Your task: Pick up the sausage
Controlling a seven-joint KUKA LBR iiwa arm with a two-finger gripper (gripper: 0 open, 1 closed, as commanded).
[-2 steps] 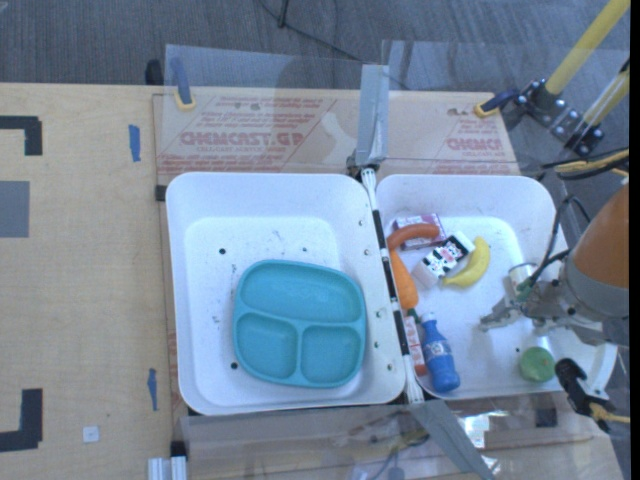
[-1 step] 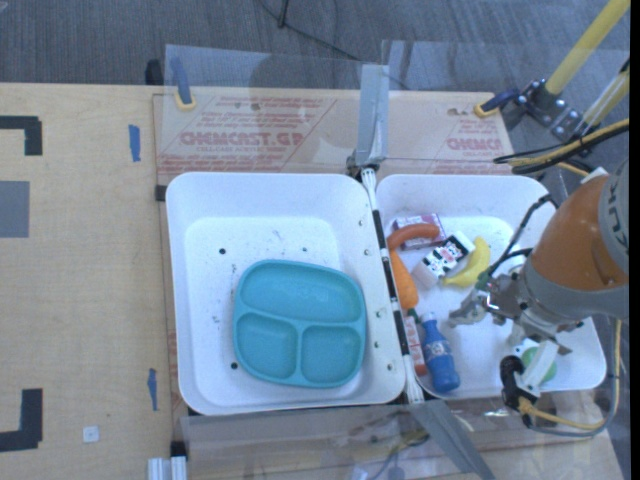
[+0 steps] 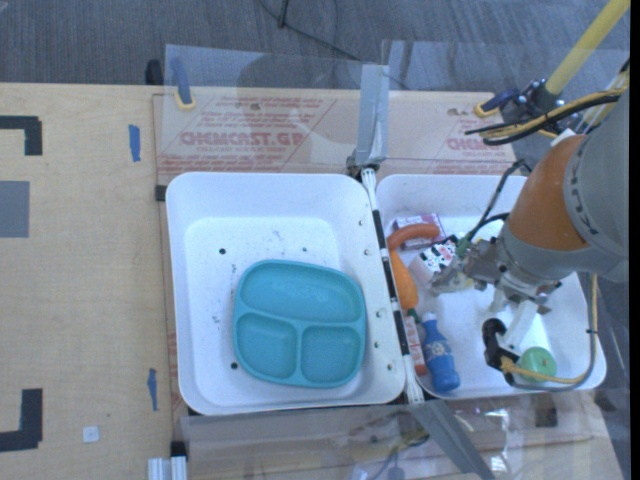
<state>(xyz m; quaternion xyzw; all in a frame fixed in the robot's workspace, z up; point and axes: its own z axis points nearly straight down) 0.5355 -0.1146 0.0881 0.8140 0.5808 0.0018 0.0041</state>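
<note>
The sausage (image 3: 414, 234), a short reddish-orange curved piece, lies at the back left of the right bin (image 3: 570, 313), in front of a pink and white box (image 3: 421, 222). My gripper (image 3: 449, 272) hangs low over the middle of that bin, just right of and nearer than the sausage, beside a black and white patterned item (image 3: 436, 256). The grey wrist and orange band cover the bin's right half. Nothing shows between the sausage and the gripper that links them.
A long orange carrot-like piece (image 3: 403, 280) lies along the right bin's left wall, with a blue bottle (image 3: 438, 354) in front of it. A green round item (image 3: 538, 362) sits at the front right. The left bin (image 3: 200, 218) holds a blue divided plate (image 3: 299, 322).
</note>
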